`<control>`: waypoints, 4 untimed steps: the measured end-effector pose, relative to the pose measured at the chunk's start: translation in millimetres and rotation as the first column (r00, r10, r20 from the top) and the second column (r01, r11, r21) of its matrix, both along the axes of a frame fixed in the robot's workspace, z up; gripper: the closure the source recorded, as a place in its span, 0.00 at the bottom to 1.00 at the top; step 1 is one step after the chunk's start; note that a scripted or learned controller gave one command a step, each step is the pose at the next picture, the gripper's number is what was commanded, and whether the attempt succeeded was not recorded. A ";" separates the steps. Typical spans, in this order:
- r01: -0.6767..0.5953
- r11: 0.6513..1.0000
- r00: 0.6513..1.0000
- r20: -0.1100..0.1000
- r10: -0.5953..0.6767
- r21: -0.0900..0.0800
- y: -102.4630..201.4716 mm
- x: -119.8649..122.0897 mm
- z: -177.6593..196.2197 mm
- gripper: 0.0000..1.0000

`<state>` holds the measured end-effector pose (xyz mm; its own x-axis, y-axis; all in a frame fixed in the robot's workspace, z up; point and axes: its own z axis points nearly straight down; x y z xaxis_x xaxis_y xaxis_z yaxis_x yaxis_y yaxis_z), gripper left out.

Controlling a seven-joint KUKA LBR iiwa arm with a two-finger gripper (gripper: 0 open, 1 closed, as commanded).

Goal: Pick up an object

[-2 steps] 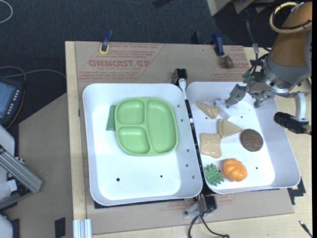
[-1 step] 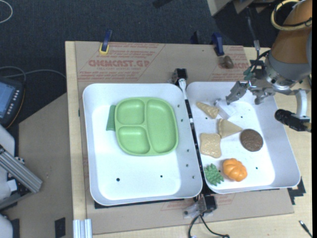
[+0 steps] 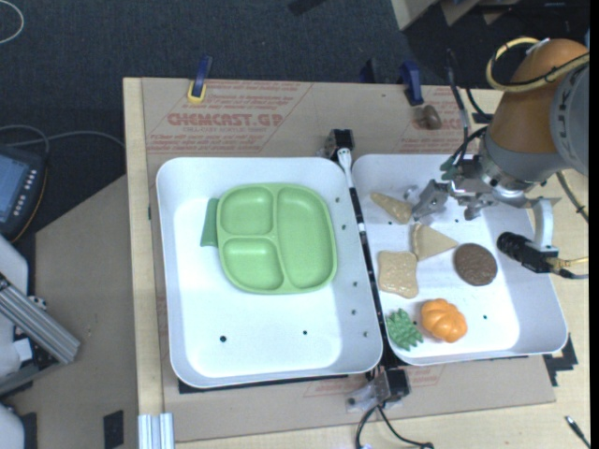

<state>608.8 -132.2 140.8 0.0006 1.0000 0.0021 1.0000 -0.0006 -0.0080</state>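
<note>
Two shallow white bins side by side, arm over the right bin (image 3: 524, 340).
Left bin (image 3: 187, 251) holds a green three-compartment plastic tray (image 3: 277, 236). Right bin: tan wedge (image 3: 432, 242), beige bread slice (image 3: 398, 274), round brown disc (image 3: 475, 264), orange pepper-shaped toy (image 3: 443, 319), small green leafy piece (image 3: 402, 328). Metal two-finger gripper (image 3: 447, 199) hovers at far side, just above the wedge; finger spread: cannot tell.

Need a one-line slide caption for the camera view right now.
Pincer hovers over the right bin of food items; green divided plate sits in the left bin.
</note>
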 end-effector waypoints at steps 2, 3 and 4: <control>0.001 1.000 1.000 0.008 -0.001 -0.002 0.1 0.6 -39.0 1.00; -0.002 1.000 1.000 0.016 0.002 -0.004 3.7 3.8 24.9 1.00; -0.002 1.000 1.000 0.016 0.002 -0.004 3.7 5.3 79.0 1.00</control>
<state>614.0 -128.5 219.7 -0.0017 1.0000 -0.0020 1.0000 0.0017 0.0075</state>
